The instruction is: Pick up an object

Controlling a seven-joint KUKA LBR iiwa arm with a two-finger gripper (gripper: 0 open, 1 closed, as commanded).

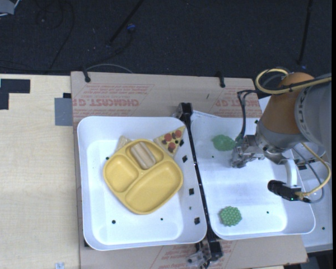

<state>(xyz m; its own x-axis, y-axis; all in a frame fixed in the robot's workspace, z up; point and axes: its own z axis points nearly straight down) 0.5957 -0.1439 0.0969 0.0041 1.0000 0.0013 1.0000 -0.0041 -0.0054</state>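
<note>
While the gripper (pixel 242 157) hangs over the right bin's (pixel 302 224) far edge beside a green leaf toy (pixel 223 143), I cannot tell its finger state.

Grey KUKA arm (pixel 316 114) with a rounded orange band (pixel 280 108) above the wrist, yellow cable loops (pixel 271 78) along it, black cables trailing beside, a metallic grey gripper (pixel 242 156), a small black module (pixel 283 189) near the wrist
</note>
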